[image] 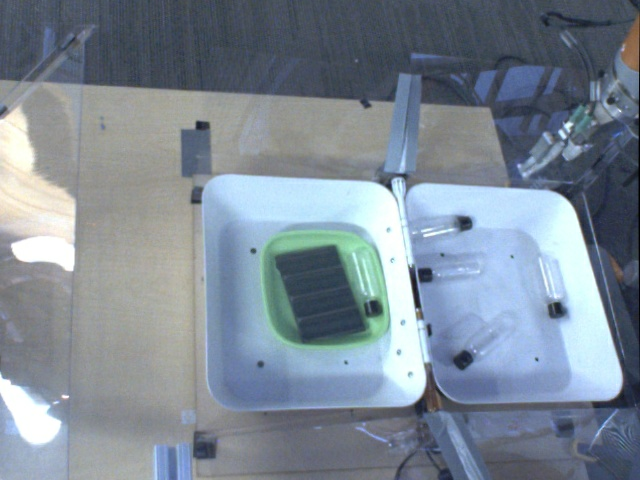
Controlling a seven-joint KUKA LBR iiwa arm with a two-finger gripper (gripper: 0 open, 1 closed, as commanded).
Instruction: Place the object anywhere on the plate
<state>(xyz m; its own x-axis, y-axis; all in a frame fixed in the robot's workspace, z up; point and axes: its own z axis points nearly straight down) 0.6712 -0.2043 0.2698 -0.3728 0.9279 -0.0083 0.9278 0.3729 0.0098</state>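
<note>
Vials: 1 (366,286) already lies on the green plate (277,313) beside a dark block (318,293); 4 wait in the right bin (590,368).

A pale wooden tabletop (120,298) carries two shallow white bins side by side, left bin (225,368) touching right bin (590,368).

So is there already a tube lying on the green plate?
Yes. One clear tube lies flat on the green plate, beside the dark rack, its black cap towards the near edge.
</note>
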